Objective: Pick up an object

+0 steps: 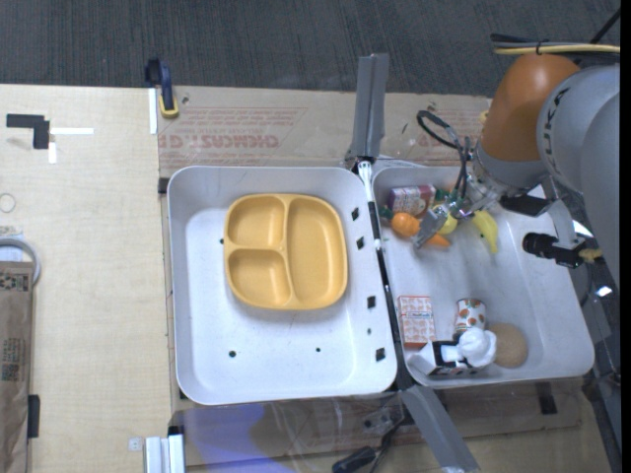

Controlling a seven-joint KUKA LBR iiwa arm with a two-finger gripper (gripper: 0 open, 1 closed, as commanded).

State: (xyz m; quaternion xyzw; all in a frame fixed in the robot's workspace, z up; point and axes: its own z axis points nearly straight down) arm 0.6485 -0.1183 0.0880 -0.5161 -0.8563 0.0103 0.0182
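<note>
My gripper (432,229) hangs low over the back left of the right bin (552,294), reaching in from the arm on the right. It is right among a cluster of small items: an orange ball (403,224) just to its left, a small can (409,199) lying behind that, an orange piece (440,242) under its tip, and a yellow banana (486,229) to its right. I cannot see whether anything is held.
The left bin (197,294) holds a yellow divided plate (286,250). At the front of the right bin lie a red-and-white card (416,320), a patterned cup (470,314), a white lump (477,347) and a brown ball (511,344). Cables (442,131) loop behind the bin.
</note>
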